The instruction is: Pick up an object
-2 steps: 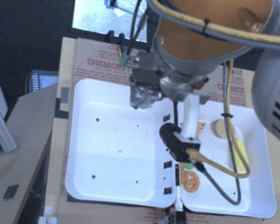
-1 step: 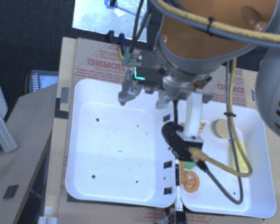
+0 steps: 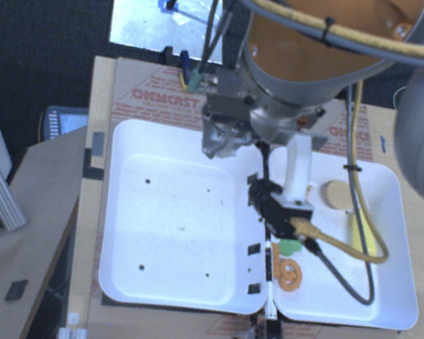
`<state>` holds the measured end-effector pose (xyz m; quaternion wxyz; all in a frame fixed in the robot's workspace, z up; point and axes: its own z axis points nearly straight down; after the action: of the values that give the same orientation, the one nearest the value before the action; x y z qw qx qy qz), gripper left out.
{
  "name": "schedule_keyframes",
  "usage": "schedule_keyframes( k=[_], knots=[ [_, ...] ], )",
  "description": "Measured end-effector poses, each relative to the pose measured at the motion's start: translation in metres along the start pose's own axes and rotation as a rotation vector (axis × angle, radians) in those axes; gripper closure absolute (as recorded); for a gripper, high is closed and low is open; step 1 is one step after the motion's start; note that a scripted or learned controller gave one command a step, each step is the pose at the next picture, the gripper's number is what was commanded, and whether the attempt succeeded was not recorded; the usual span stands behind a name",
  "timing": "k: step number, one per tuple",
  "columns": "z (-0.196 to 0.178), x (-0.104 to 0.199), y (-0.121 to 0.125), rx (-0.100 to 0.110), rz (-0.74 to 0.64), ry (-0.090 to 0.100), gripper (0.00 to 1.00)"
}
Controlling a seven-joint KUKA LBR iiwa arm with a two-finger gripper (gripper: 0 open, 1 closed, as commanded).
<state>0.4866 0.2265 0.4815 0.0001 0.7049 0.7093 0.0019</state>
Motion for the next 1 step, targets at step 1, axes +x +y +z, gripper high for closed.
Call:
schedule_keyframes(
  k=[1],
  knots=[
    [-0.0575,-0.0648,0.0001,-0.006,0.011,-0.001,1.00]
  ],
)
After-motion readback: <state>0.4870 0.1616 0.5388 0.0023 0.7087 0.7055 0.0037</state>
